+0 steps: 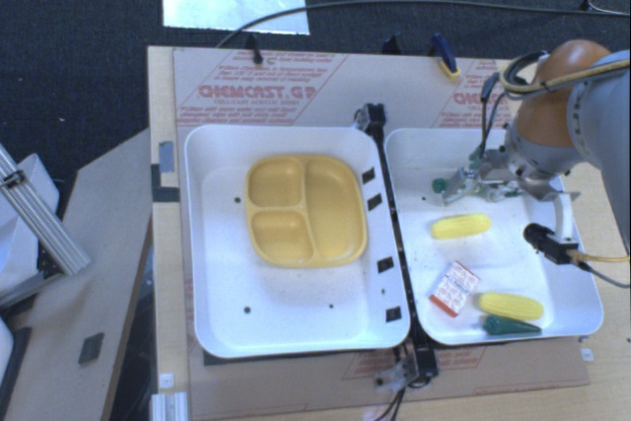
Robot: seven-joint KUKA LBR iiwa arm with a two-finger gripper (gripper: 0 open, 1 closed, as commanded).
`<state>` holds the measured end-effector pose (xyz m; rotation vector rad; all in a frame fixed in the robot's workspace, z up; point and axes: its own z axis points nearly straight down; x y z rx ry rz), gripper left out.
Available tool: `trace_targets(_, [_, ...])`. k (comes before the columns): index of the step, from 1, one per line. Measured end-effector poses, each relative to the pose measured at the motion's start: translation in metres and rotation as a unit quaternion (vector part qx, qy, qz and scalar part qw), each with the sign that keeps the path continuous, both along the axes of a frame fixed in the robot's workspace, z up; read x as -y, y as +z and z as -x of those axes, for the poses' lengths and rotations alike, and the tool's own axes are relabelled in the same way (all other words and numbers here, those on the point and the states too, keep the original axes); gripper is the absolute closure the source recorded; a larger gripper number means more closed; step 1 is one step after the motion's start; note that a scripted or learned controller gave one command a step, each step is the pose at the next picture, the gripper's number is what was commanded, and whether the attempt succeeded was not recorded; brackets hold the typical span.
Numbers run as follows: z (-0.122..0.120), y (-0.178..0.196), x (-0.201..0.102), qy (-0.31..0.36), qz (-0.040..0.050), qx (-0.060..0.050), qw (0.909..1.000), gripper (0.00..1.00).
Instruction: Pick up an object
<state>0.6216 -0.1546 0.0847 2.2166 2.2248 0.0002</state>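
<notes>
- Objects for picking lie in the right bin (590, 311): a yellow oblong piece (460, 227) near the middle, a small red-and-white packet (455, 289) below it, and a second yellow oblong piece (511, 306) toward the near right corner with a dark green item (509, 325) just beside it, on its near side.
- Printing on the red-and-white packet is too small to read.
- The gripper (455, 182) sits low over the far part of the right bin, above and apart from the first yellow piece; whether its claw is apart or together cannot be told from this angle, and nothing is seen between its tips.
- The arm (577, 108), grey with an orange band, reaches in from the right.
- The left bin (212, 242) holds a yellow divided tray (306, 210) with three compartments, lying flat near the middle.
- Beneath both bins is a clear sheet (296, 84) with red print reading "CHEMCAST GP" and "CELL CAST ACRYLIC SHEET," repeated across it at an angle.
- A blue clamp (445, 56) grips the sheet's far edge.
</notes>
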Motion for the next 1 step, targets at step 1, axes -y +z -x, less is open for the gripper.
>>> trace_targets(1, [-0.0009,0.011,0.0001,0.001,0.0003,0.001,1.0,1.0])
